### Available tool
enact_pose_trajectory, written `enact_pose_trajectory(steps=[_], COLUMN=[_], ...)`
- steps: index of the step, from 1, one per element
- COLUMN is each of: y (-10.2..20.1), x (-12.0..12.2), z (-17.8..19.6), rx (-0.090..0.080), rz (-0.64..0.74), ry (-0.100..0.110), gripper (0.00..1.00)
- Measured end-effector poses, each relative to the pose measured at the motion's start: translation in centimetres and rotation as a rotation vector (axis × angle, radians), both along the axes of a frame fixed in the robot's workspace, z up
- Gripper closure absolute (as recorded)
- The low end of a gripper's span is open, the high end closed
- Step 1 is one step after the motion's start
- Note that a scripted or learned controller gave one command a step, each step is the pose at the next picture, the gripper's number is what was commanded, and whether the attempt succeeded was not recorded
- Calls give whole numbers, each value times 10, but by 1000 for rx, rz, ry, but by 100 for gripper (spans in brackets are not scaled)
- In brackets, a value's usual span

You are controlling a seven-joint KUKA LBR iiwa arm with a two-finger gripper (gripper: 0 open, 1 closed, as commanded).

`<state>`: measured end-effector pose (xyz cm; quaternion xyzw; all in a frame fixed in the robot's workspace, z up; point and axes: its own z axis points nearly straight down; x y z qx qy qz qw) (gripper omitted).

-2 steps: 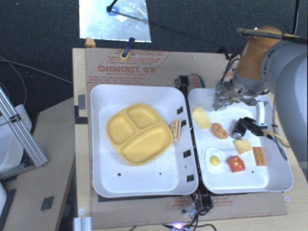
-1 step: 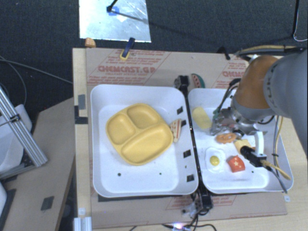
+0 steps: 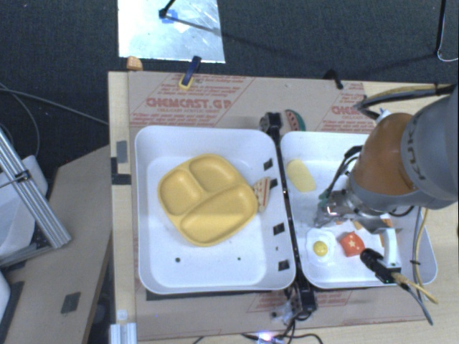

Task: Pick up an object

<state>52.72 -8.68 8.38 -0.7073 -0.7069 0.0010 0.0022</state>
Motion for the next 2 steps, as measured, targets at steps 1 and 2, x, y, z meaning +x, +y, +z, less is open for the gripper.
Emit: enact_pose_trajectory(steps=[1, 2], y=[90, -7], x=[9, -21], z=[107, 76], rx=[1, -5], rz=[14, -8], ry=[-16, -4], gripper=[100, 100])
